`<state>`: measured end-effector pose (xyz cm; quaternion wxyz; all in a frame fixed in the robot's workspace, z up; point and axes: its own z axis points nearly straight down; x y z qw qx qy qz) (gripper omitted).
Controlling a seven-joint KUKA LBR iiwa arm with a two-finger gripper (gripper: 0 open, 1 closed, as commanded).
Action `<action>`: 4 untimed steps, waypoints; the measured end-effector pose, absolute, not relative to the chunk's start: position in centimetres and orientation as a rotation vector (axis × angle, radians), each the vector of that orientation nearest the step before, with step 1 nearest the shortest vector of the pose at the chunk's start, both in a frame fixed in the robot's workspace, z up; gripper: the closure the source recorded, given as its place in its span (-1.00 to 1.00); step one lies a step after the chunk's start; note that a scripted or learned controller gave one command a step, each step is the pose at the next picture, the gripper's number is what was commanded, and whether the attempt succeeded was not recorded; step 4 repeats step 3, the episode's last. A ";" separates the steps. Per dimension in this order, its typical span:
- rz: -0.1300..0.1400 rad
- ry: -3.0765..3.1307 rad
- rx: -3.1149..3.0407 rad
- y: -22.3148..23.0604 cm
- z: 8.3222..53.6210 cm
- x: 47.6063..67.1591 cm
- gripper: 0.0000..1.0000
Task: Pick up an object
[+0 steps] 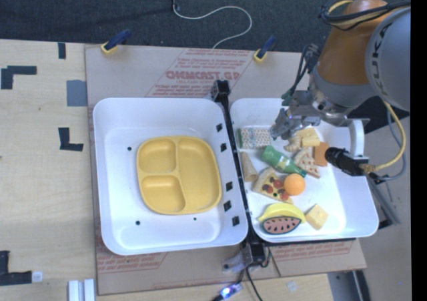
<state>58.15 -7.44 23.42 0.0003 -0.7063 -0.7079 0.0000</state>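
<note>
One gripper low over the right bin's toy food, grip state impossible to tell.

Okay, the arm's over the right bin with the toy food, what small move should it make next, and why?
Probably lower straight down a little. The hand hovers at the upper edge of the food pile in the right bin, just above the green piece, with nothing visibly between its fingers. A short descent would bring it onto that piece.

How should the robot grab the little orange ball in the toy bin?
Probably from straight above, the hand closing across the middle of the orange ball. It is round, so any pair of opposite sides works, but the pizza slice crowds its left, so the fingers fit best along the freer sides.
</note>
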 end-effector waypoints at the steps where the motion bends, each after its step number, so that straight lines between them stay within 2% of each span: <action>1: 0.005 -2.220 -2.220 -8.3 22.0 58.4 1.00; 2: 0.004 -2.221 -2.220 -8.0 22.2 57.6 1.00; 4: 0.004 -2.222 -2.218 -6.9 21.4 58.2 1.00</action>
